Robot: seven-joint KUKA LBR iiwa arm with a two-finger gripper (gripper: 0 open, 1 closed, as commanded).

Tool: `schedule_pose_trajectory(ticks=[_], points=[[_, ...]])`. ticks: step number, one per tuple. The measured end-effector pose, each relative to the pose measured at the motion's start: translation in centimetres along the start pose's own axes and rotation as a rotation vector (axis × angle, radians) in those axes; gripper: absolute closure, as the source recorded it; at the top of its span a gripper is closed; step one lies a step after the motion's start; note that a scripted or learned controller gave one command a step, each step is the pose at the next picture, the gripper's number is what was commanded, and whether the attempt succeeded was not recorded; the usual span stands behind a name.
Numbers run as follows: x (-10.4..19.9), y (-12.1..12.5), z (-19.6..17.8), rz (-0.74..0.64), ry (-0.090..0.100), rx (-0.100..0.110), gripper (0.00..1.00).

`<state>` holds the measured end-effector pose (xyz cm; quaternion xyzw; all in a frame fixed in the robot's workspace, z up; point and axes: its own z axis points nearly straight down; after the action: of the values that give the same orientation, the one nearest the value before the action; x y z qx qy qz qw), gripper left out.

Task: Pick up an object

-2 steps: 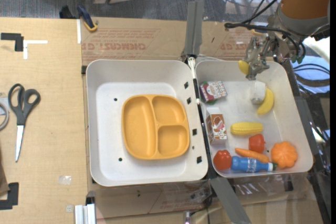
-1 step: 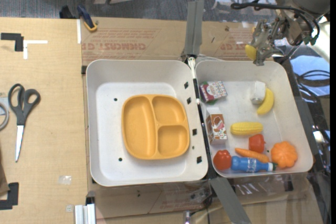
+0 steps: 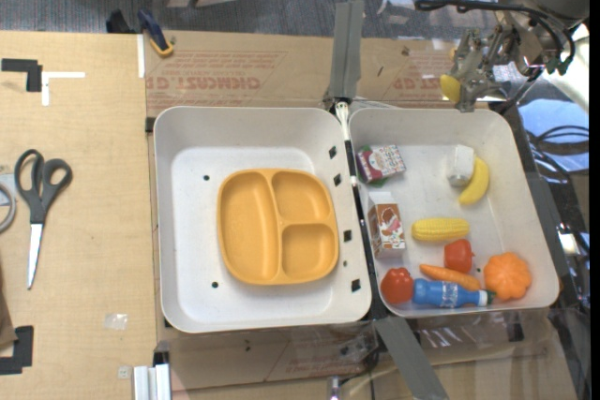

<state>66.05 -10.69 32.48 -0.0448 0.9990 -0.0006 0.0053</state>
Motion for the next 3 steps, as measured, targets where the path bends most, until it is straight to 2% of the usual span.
schedule_pose_trajectory(ticks=[1, 2, 3], points=[[-0.1, 0.0, -1.0, 0.000, -0.005, 0.001, 1.00], [2.0, -6.7, -7.2, -0.083, 0.005, -0.001, 1.00], [0.5, -5.8, -3.9, -0.046, 0.008, -0.003, 1.00]])
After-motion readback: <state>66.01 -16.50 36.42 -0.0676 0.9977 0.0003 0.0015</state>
